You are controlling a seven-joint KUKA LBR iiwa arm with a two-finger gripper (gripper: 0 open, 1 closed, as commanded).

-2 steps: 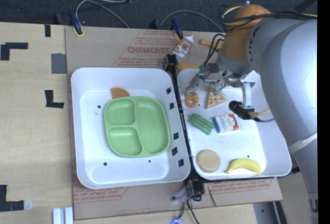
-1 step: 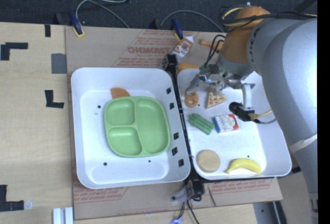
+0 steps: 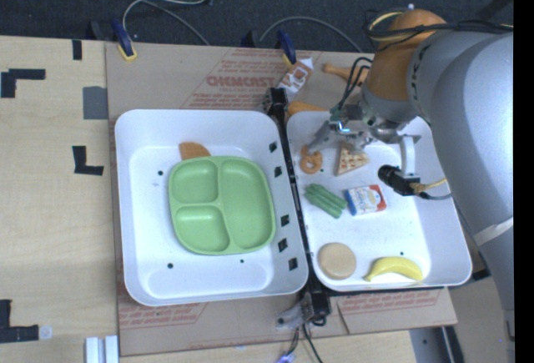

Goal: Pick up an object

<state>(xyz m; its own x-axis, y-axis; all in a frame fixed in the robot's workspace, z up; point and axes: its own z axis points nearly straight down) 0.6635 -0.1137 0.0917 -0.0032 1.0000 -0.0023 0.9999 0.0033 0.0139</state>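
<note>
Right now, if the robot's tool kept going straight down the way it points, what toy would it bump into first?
Probably the pretzel. The tool points down and left toward it, with the pizza slice just beside. Its height above the bin is hard to judge from this view, so it might touch the white floor first.

Orange piece (image 3: 193, 150) half hidden behind green plate (image 3: 222, 204); arm (image 3: 476, 128) cut off at right edge.
</note>
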